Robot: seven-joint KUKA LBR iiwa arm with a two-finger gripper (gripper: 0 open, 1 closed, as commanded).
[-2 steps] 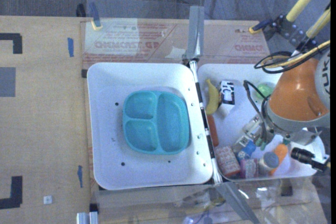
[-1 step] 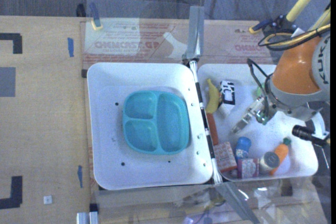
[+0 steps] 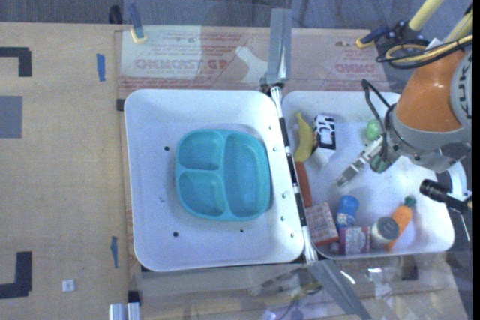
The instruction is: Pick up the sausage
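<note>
The sausage point(image 3: 302, 189) is a thin reddish-brown stick lying lengthwise against the left wall of the right bin point(image 3: 435, 240), just below a yellow banana point(image 3: 303, 139). My gripper point(image 3: 351, 173) hangs over the middle of the right bin, pointing down and to the left from the grey wrist with the orange band. It is about a hand's width to the right of the sausage and not touching it. Nothing shows in its grasp.
The right bin also holds a black-and-white item point(image 3: 325, 131), a green piece point(image 3: 373, 131), a blue bottle point(image 3: 346, 209), a patterned box point(image 3: 321, 223), a small jar point(image 3: 385, 229) and a carrot point(image 3: 402, 218). A teal divided plate point(image 3: 223, 174) lies in the left bin point(image 3: 150, 131).
</note>
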